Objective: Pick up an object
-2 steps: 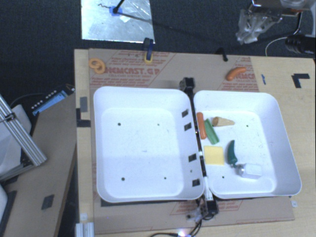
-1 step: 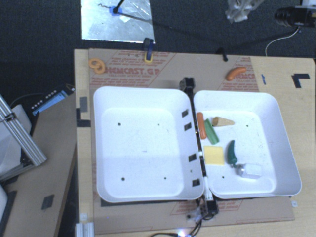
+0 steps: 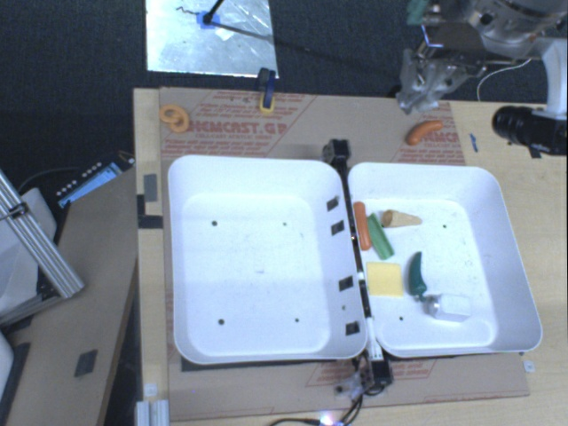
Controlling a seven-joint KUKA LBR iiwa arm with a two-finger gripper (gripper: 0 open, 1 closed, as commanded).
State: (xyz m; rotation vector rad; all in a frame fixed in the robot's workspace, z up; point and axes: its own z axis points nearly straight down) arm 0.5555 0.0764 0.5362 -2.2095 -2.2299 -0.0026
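Metal sheet (image 3: 211,23): one crinkled, shiny square of foil-like material on the dark floor beyond the bench, with a thin black rod lying across it.
Orange ring (image 3: 174,117): one small doughnut-shaped piece on the brown cardboard, near its far left corner.
Clamp (image 3: 266,90): one, yellow and blue, at the far edge of the cardboard.
Left bin (image 3: 253,260): one shallow white plastic tray with rounded corners and a smooth, faintly speckled floor.
Right bin (image 3: 497,238): one matching white tray, touching the left bin along a seam with black clips.
Orange stick (image 3: 360,224): one slim rod, lying along the right bin's left wall.
Green stick (image 3: 380,236): one short bar, just beside the orange stick.
Tan cone (image 3: 401,219): one wedge, tip pointing right.
Yellow block (image 3: 385,280): one flat square.
Teal piece (image 3: 415,273): one curved, glossy shape beside the yellow block.
Clear item (image 3: 448,306): one pale, see-through lump near the bin's near edge.
Sausage (image 3: 423,131): one orange, rounded, on the cardboard beyond the right bin.
Gripper (image 3: 424,91): one grey metal unit above the sausage, apart from it; whether its fingers are spread or closed, I cannot tell.
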